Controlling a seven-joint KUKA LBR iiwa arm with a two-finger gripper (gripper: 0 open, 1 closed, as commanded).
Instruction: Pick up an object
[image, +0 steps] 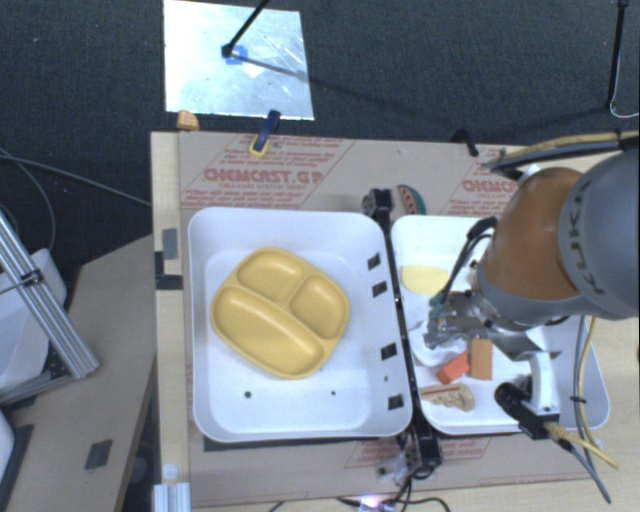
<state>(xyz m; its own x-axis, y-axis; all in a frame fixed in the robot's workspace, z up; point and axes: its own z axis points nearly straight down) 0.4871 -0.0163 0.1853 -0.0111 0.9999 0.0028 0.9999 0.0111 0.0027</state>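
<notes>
My gripper (440, 325) hangs low over the left half of the right bin (598, 400), under the grey and orange wrist. Several small objects lie around it. A flat pale yellow piece (424, 278) sits just beyond it. In front of it are an orange piece (452, 368), an upright tan block (481, 358) and a beige crumbly piece (450, 398). Nothing visible sits between the gripper's tips, and the wrist hides the right part of the bin.
The left bin (215, 240) holds a yellow divided plate (280, 310). A black divider rail (395, 310) with clips runs between the bins. A small blue and yellow tool (265, 133) lies on the cardboard behind the bins.
</notes>
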